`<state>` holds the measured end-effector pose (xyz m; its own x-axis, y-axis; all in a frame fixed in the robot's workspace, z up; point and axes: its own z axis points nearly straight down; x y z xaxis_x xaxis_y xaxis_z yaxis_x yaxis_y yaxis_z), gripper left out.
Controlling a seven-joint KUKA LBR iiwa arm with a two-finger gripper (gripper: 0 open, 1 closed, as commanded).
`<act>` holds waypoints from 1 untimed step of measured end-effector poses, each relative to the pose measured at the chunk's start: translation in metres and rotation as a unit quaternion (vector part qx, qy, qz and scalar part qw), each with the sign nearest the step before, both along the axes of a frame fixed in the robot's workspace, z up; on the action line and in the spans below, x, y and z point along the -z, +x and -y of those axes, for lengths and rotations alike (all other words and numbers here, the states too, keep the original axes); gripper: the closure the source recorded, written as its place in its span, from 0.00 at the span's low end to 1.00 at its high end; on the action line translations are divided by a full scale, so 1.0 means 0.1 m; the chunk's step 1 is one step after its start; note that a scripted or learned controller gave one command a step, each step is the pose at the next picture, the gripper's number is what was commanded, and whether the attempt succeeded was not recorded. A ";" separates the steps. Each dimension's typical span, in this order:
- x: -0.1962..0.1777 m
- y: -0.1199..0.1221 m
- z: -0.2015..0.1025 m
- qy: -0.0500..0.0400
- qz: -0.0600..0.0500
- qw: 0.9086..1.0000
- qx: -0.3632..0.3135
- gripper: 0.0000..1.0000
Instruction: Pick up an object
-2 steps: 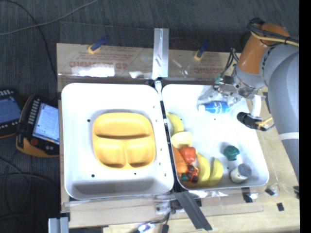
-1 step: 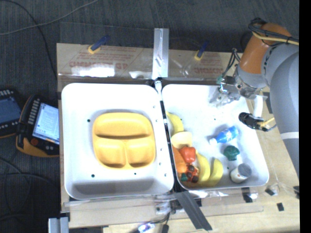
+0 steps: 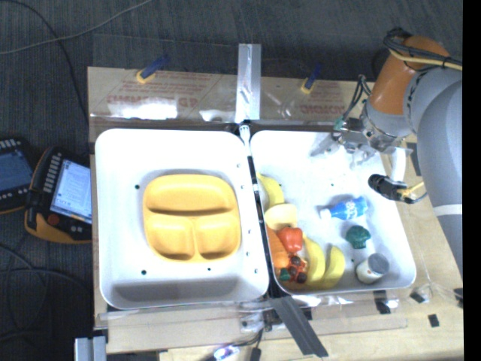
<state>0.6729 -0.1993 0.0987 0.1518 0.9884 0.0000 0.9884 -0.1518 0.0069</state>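
Gripper (image 3: 347, 137) of ours sits at the far right corner of the right bin (image 3: 301, 150), above bare white floor, and we cannot tell its state from this slanted view; nothing shows in its grasp. Our likely targets lie toward the near side: a blue and white bottle (image 3: 346, 209) on its side in the middle, a dark green piece (image 3: 358, 236) just beyond it, and a small grey cup (image 3: 373, 265) near the right corner. Against the divider (image 3: 255, 201) bananas (image 3: 325, 263), a pale slice (image 3: 281, 216) and a red pepper (image 3: 290, 238) crowd together, touching. We judge the bottle could roll away under a descending finger, and a grab into the pile might catch two things or jam against the divider. The cup stands close to the rim, so a finger may strike the wall there. Open room is the far half of this bin. In the left bin (image 3: 120, 201) a yellow tray (image 3: 192, 215) lies flat, with free floor around it
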 end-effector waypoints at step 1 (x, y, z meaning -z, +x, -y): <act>-0.27 -0.69 0.00 0.001 -0.005 0.999 0.049 0.00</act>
